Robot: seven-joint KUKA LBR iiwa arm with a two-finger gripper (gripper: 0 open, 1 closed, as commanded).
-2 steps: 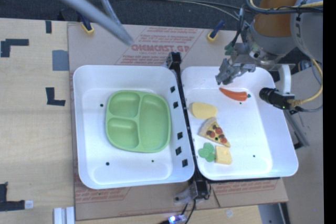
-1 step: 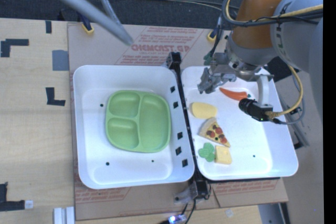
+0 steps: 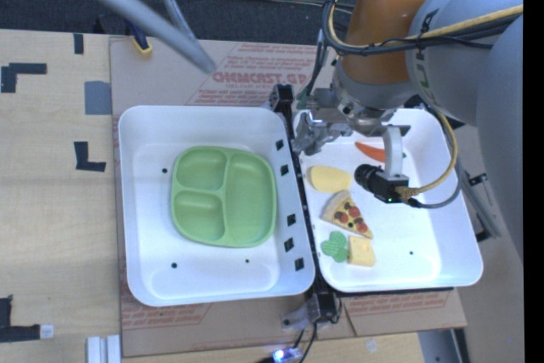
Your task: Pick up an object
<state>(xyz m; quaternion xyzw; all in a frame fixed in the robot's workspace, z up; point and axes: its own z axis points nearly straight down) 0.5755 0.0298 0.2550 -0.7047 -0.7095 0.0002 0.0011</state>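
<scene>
Arm (image 3: 476, 38), grey with an orange band (image 3: 387, 4), reaches over the far end of the right bin (image 3: 425, 242). Left bin (image 3: 136, 208) sits against the right bin's left wall, the rims touching. Green divided plate (image 3: 224, 195) lies flat in that neighbouring bin.

Gripper (image 3: 313, 133) is low at the right bin's far-left corner, by the shared wall. Cannot tell how wide it stands or whether it has hold of anything.

Pickable pieces, all in the right bin's left half:
- pizza slice (image 3: 346, 213), mid-bin
- pale yellow oval (image 3: 329, 178), just beyond the pizza slice
- yellow wedge (image 3: 361, 252), toward the near wall
- green leafy piece (image 3: 336, 247), touching the wedge's left side
- red-orange strip (image 3: 369, 150), at the far end, partly under the wrist
</scene>
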